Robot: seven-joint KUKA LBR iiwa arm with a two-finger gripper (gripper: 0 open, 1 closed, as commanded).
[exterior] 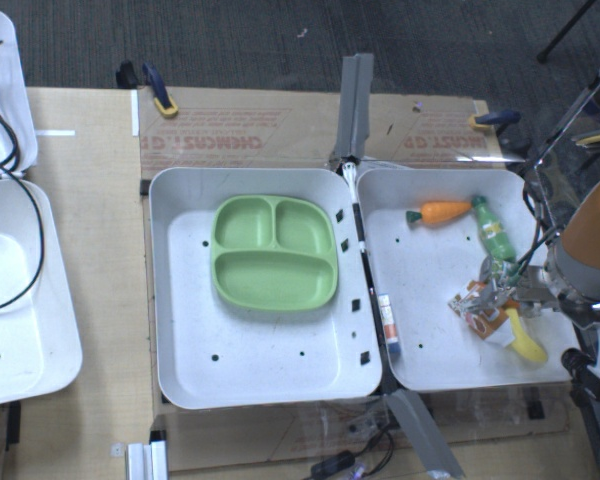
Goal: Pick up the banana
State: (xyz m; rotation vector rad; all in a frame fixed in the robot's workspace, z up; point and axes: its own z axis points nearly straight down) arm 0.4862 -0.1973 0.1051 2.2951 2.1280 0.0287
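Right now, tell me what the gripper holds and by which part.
Cannot be told. The gripper sits low in the right bin over a crumpled snack packet, beside the banana; no grasp is visible.

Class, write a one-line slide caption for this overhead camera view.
The gripper hovers by a banana and a snack packet in the right bin; a green plate fills the left.

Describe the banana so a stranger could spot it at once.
Look in the right bin, near its lower right corner. The banana lies just below the gripper, touching a crumpled snack packet. It is the only plain yellow curved thing there; the carrot is orange and the bottle green.
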